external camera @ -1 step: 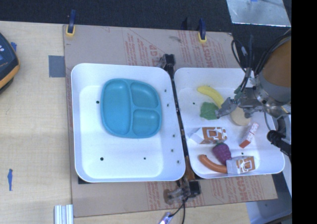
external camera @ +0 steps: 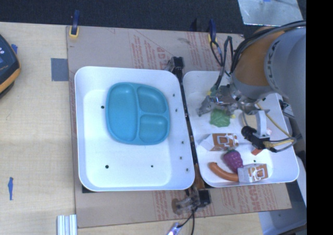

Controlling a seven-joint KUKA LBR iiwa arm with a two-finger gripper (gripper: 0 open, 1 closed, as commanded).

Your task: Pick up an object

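Observation:
My gripper (external camera: 217, 104) hangs low in the right bin (external camera: 289, 172), near its far left part, under the grey arm with the orange band (external camera: 255, 62). Directly in front of it and touching or nearly touching lies a green lumpy object (external camera: 220, 119). Nearer the front of the bin are a small brown-and-white box (external camera: 225, 141), a purple object (external camera: 232, 158), an orange sausage-shaped object (external camera: 222, 172) and a second small brown-and-white box (external camera: 256, 172). The arm hides the back right of this bin.
In the left bin (external camera: 93, 177) rests a blue divided plate (external camera: 138, 113). Black cables and a white fitting (external camera: 261, 125) trail from the wrist over the right bin. A dark device (external camera: 6, 62) sits at the bench's far left edge.

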